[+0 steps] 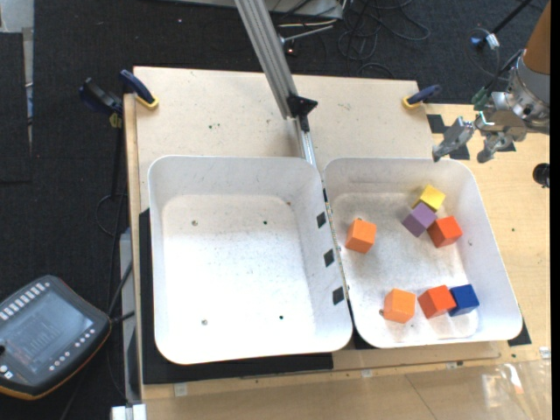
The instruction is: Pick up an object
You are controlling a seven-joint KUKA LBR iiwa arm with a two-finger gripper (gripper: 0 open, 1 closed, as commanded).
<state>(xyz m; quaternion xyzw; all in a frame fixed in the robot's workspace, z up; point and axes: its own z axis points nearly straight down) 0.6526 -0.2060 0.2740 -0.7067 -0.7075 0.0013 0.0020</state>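
Note:
The right bin (pixel 490 261) holds several small blocks. An orange block (pixel 360 234) lies near its left side. A yellow block (pixel 431 198), a purple block (pixel 419 219) and a red-orange block (pixel 446 231) cluster at the upper right. Along the front lie an orange block (pixel 400 305), a red-orange block (pixel 436 301) and a blue block (pixel 464 298). My gripper (pixel 470 143) hangs open above the bin's back right corner, with nothing between its fingers.
The left bin (pixel 175 199) sits beside the right one. A slanted metal pole (pixel 267 42) rises from the bench behind the bins. Clamps (pixel 138 88) grip the board's back corners. A teach pendant (pixel 44 331) lies at lower left.

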